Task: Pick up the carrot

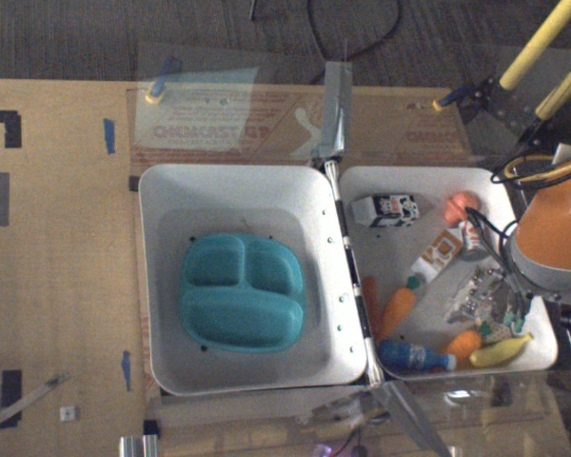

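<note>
The carrot (397, 312), orange with a small green top, lies tilted in the lower left part of the right bin (434, 181). Its green end points up and to the right. My gripper (483, 299) hangs over the lower right part of the same bin, to the right of the carrot and apart from it. The orange band of the arm (552, 236) sits above it at the bin's right edge. Nothing of the carrot is covered.
The right bin also holds a small milk carton (385, 208), a pink toy (462, 205), a white and orange tube (445, 250), a blue bottle (414, 356), an orange fruit (463, 343) and a yellow banana (500, 351). A teal divided plate (242, 292) lies in the left bin (162, 255).
</note>
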Controlling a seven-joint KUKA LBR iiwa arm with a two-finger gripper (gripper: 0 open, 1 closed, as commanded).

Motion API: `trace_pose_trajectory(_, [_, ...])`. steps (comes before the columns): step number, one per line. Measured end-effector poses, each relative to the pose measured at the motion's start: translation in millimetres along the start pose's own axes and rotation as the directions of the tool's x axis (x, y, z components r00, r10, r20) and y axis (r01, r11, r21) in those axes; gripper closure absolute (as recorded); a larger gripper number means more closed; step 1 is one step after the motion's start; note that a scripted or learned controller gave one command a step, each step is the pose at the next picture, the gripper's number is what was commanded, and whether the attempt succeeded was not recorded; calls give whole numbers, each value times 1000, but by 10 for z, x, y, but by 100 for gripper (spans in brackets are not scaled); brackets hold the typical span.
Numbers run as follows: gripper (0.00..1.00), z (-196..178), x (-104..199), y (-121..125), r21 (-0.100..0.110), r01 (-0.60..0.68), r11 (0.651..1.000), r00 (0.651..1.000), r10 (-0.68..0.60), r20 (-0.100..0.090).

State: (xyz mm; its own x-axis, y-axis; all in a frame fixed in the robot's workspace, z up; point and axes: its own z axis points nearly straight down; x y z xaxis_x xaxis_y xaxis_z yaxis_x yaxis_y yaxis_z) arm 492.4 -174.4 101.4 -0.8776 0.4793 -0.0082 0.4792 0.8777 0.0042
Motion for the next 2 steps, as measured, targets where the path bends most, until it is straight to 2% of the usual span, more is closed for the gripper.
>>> trace_pose_trajectory(1, [0,1,1,-2,0,0,1000,1000,0,0])
trace_pose_trajectory(2, [0,104,176,199,0,356,935,935,-356,14])
